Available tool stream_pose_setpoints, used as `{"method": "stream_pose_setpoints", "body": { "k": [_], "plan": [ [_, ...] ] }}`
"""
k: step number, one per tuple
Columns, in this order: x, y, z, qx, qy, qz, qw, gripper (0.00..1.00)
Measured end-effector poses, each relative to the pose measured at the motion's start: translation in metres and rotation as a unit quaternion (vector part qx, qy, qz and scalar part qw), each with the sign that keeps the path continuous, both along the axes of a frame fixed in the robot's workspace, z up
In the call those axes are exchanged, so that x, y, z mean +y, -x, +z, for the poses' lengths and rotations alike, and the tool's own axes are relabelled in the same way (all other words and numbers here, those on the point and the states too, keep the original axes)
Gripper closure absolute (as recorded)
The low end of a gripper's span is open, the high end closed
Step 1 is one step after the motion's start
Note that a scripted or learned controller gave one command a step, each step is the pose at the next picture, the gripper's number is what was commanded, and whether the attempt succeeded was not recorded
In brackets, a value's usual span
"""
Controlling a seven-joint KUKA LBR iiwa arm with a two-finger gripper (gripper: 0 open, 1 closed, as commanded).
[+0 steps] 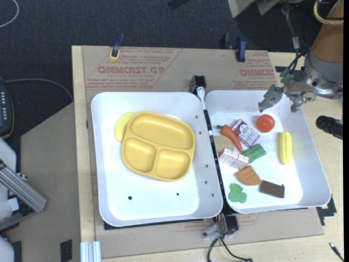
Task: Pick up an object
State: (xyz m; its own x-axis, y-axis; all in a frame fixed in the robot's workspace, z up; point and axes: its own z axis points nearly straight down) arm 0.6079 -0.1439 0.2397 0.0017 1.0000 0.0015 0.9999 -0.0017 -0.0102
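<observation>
Hovering spread fingers (283,97) just above tomato (265,123); likely light, rigid, smooth plastic; round, so pinch across widest middle.

The left bin (109,190) holds a divided plate (158,145) resting over a smaller item (122,125), perhaps a banana. In the right bin (311,173), the tomato (265,123) lies toward the rear, the corn cob (284,147) to its right, and the cookie (248,175) and chocolate piece (271,189) toward the front.
</observation>
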Motion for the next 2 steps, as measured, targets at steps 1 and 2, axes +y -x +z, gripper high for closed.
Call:
{"method": "stream_pose_setpoints", "body": {
  "k": [1,2],
  "plan": [
    [0.000,-0.002,0.006,-0.006,0.0010,0.001,1.0000,0.00],
    [-0.009,-0.003,-0.050,-0.002,0.0002,0.000,1.0000,0.00]
  ]
}}
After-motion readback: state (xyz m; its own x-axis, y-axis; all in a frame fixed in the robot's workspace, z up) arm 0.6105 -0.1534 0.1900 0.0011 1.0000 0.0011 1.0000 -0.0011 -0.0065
